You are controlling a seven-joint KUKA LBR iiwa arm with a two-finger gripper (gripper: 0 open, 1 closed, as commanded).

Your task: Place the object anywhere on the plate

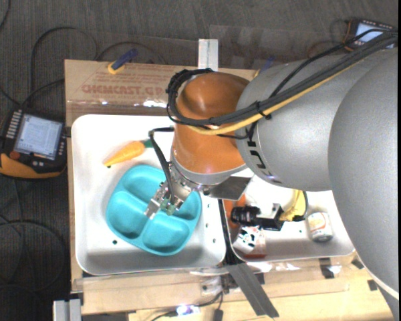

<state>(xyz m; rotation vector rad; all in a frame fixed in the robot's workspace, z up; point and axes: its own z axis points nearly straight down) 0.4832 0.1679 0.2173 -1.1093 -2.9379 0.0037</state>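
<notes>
Gripper [162, 204] hangs over the teal divided plate [130, 209], fingers clenched on a small green object [168, 208] above the plate's right side. Beyond the plate's far rim lies an orange carrot [123, 153].

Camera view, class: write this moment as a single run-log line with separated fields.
gripper: over blue divided plate | toy carrot: in left bin, beside plate, not on it | can: right bin | task: not done

One marking was legible: faint red lettering on the cardboard sheet [113, 85] behind the bins, reading roughly "CHEMCAST". The handheld pendant's screen [39, 136] showed content too small to read.
</notes>
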